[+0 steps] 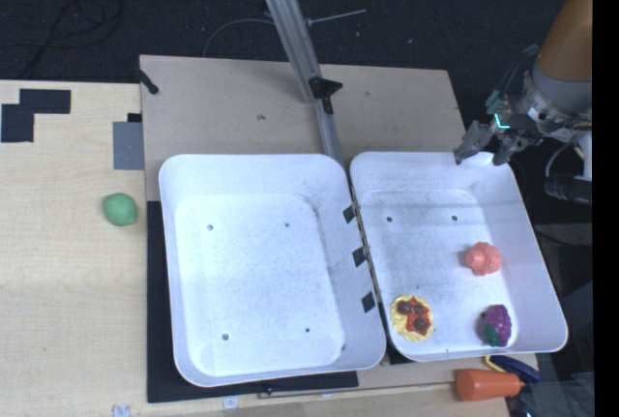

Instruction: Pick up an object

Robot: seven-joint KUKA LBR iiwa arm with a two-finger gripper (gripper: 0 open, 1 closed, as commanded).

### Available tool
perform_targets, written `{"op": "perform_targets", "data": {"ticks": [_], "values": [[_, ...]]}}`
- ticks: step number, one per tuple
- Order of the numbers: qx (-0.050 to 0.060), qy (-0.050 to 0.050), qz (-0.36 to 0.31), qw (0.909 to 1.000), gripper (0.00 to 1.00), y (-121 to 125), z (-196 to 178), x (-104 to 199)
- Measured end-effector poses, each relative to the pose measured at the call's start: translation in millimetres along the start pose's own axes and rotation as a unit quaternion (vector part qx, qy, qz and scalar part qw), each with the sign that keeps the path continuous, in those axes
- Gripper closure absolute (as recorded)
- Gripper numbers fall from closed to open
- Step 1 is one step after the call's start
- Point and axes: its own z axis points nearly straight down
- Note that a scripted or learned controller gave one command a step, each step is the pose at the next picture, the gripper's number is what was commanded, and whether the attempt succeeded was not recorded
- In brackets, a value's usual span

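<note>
The orange toy carrot (486,384) lies off-bin at the front, so I'd aim my gripper (488,146), its fingers spread and holding nothing over the right bin (440,175)'s far corner, straight down over the pink object (482,258) midway along its right wall.

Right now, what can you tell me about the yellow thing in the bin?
The yellow thing is small, roundish and flat-looking, with frilly yellow edges and a dark red patch with black specks on top, like a toy pizza or tart. It lies on the floor of the right bin, in the near left corner, close to the wall. Nothing touches it; the purple toy sits apart to its right, the pink one farther back. The gripper is far away at the bin's back rim.
</note>
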Motion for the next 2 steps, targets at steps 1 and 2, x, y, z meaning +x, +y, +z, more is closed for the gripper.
{"op": "perform_targets", "data": {"ticks": [1,2], "values": [[0.000,0.000,0.000,1.0000,0.00,0.0,0.0,0.0],[0.002,0.000,0.000,1.0000,0.00,-7.4,55.6,-6.7]]}}
